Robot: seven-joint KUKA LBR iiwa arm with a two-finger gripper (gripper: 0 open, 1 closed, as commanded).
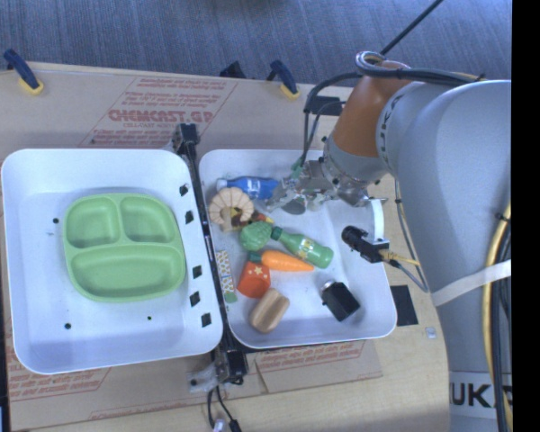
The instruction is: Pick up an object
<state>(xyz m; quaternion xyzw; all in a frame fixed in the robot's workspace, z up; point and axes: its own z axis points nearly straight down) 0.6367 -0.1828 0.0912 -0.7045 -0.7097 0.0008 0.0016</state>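
Gripper (292, 190) hung low at the right bin's (378, 318) far side, its finger spread unclear, just beside a blue-and-white bottle (249, 186) lying flat near the far wall, long axis roughly left-right, its white end probably pointing toward the left bin (18, 268).

Smooth matt white plastic bins (36, 331); matt green plastic plate (123, 245); glossy green bottle (306, 248); brown printed cardboard (162, 106) under; grey ribbed carpet (117, 16).
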